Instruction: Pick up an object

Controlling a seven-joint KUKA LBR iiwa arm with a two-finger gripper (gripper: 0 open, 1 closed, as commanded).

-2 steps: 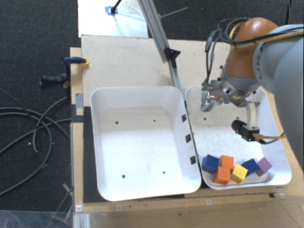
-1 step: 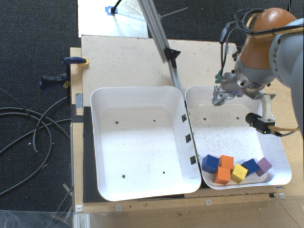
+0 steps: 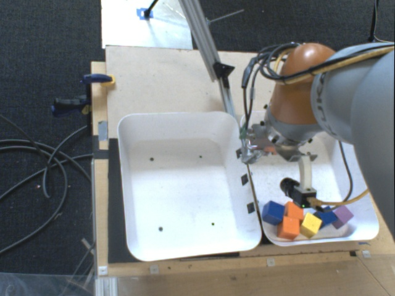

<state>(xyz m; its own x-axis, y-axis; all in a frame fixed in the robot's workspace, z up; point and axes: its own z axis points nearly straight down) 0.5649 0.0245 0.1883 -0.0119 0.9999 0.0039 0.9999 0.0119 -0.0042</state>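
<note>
Gripper (image 3: 262,143): over the right bin (image 3: 270,179); its grasp we cannot tell.
Cubes: blue cube (image 3: 273,213), orange cube (image 3: 288,227), yellow cube (image 3: 310,224), purple cube (image 3: 343,215), clustered at its front edge.

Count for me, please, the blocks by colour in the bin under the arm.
Blue blocks: 2
Orange blocks: 2
Yellow block: 1
Purple block: 1
Total: 6
</note>
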